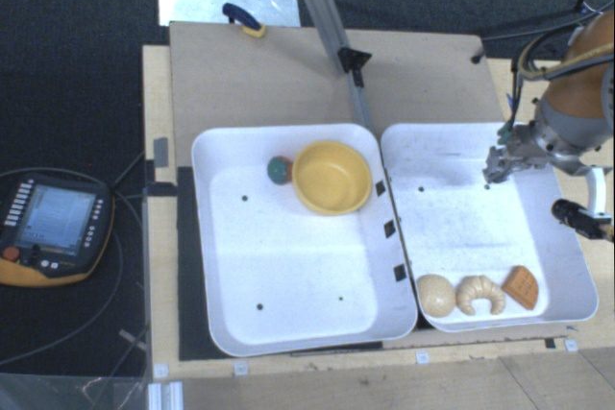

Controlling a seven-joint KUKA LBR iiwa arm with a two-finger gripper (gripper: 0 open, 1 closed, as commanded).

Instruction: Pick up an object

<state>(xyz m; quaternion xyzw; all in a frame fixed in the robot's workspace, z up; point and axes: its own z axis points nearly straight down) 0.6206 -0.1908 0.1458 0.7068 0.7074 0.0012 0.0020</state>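
My claw (493, 170) hangs over the right bin (452, 206), upper part; can't tell its state. Nearest pick, croissant (481, 294), lies well below it in view, by the bin's front wall.

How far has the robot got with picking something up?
Nothing looks picked up yet. The gripper hangs over the right bin, near its top edge, with nothing seen in it. The bread roll, croissant and waffle piece lie along the bottom edge. The yellow bowl sits in the left bin. The whole grab is left.
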